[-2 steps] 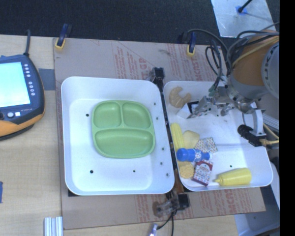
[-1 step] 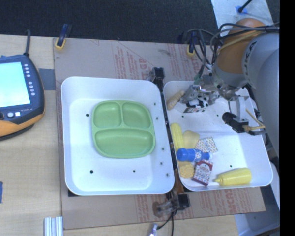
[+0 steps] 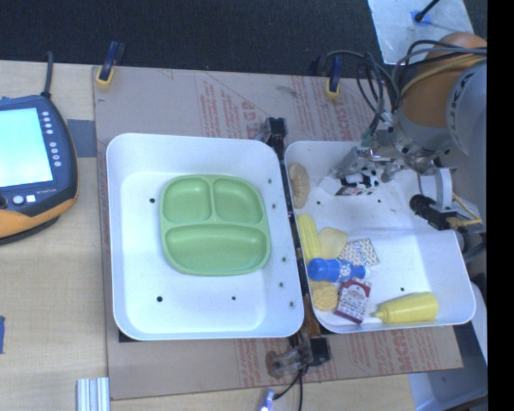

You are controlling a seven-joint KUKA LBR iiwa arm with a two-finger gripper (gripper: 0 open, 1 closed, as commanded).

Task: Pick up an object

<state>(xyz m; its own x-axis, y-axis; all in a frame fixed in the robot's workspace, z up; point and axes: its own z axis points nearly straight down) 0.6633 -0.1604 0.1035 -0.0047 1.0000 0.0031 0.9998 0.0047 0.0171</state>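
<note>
**Tool low at right bin's upper edge, clutter bunched lower left**

Left bin [image 3: 128, 229] holds just a green divided plate [image 3: 214, 224], centre frame, w/ free floor around it. Right bin [image 3: 428, 255]: corn [image 3: 307, 236], blue bottle [image 3: 329, 270], packets, yellow mustard bottle [image 3: 406, 307] crowd the lower-left wall, so tight approach there. Tool [image 3: 360, 178] sits upper right over a black-white item; can't tell if open or closed.
</note>
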